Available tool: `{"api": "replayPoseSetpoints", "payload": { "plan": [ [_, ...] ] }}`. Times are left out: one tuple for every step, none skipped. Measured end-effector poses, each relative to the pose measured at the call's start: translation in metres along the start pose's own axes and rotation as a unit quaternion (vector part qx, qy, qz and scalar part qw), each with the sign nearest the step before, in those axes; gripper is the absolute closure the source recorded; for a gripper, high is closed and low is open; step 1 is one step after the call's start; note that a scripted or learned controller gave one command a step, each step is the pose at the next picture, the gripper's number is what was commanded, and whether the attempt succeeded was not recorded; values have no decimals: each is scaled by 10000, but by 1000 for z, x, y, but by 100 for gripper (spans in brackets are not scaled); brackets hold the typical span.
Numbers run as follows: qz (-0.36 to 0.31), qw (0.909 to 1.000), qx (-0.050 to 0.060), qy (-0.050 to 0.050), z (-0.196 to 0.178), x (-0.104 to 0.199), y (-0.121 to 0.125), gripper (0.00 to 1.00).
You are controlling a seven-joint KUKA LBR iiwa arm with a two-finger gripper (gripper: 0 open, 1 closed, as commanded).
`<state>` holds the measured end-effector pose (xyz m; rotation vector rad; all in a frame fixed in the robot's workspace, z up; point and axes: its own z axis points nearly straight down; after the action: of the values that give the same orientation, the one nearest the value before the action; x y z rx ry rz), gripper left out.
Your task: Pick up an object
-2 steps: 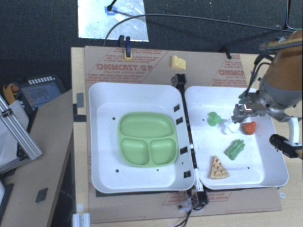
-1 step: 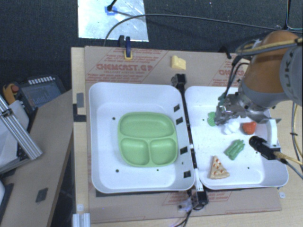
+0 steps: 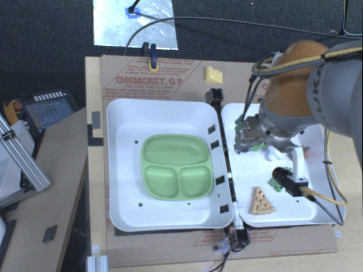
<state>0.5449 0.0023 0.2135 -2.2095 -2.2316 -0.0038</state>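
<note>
Grey and orange, the arm hangs over the right bin (image 3: 317, 211), its claw (image 3: 248, 139) low beside a small green item (image 3: 256, 147); its grip state cannot be told. A pizza slice (image 3: 261, 202) lies below the claw. A green tray (image 3: 176, 166) sits to its left.

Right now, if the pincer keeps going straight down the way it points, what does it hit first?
Probably the green item lying under the pincer on the right bin floor, though depth is hard to judge. The pizza slice lies well clear, nearer the camera.
</note>
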Motion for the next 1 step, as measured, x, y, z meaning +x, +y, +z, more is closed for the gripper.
{"api": "replayPoseSetpoints", "payload": {
  "plan": [
    [-6,10000,-9,2,-14,56,-6,100]
  ]
}}
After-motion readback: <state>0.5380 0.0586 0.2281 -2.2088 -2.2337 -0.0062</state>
